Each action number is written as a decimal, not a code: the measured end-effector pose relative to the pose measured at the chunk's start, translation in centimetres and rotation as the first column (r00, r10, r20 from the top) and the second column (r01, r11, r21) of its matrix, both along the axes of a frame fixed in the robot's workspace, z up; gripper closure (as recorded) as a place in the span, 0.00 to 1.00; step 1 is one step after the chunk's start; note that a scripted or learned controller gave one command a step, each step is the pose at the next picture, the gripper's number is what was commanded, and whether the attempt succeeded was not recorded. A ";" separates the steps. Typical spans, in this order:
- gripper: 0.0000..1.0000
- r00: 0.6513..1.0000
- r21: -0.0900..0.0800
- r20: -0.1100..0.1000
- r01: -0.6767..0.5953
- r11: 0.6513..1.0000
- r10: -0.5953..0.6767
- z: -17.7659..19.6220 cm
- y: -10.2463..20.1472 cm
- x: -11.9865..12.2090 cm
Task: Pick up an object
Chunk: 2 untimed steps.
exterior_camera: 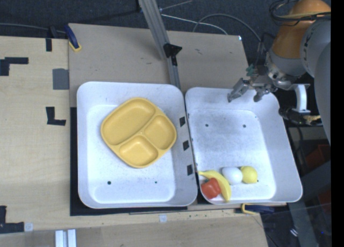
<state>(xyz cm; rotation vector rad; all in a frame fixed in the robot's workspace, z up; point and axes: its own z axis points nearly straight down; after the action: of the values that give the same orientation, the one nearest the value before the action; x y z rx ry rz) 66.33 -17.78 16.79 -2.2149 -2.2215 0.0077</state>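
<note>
Left bin (86, 133): yellow divided tray (138, 132) sitting flat near the middle, turned at a slant to the walls.

Right bin (285, 149): all the small stuff is bunched against the near wall. In order: red piece (211, 188), banana (221, 181) curved over it and touching it, white egg-shaped thing (232, 174) just beside the banana, yellow lemon-like ball (249, 174) touching the white one.

Gripper (248, 92): above the far rim of the right bin, fingers spread open with nothing between them.

Key relation: the cluster lies at the opposite end of the same bin from the gripper, toward the camera and a bit left of the fingers. The move needed is a run down the length of the bin, then a drop. The banana's long axis runs roughly diagonally, far-left to near-right. The lemon is nearest the gripper's line, but the wall and neighbours crowd any grasp.
</note>
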 end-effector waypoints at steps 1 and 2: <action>0.00 1.000 -0.001 0.000 0.001 1.000 -0.001 -6.1 -0.6 -0.6; 0.00 1.000 -0.002 0.003 0.000 1.000 0.000 -8.1 -0.5 -0.7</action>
<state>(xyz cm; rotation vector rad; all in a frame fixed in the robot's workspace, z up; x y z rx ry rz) 65.68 -18.31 8.71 -2.2174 -2.2238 0.0059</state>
